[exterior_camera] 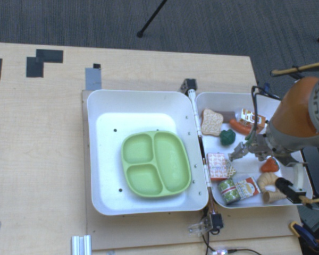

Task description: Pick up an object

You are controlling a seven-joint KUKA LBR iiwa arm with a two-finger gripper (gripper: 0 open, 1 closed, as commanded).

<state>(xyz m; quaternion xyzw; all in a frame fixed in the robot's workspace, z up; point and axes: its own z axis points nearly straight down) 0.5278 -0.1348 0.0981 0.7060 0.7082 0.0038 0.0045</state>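
divided plate pale green | bins white | broccoli dark green | carrot orange

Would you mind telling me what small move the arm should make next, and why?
Probably lower the end effector a little toward the red-and-white packet in the right bin: it hovers just beside that packet, with nothing visibly between its fingers.

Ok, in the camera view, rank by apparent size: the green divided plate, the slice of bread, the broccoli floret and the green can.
1. Green divided plate, by far the largest.
2. Slice of bread.
3. Green can, close to the bread, so that order is unsure.
4. Broccoli floret, smallest.
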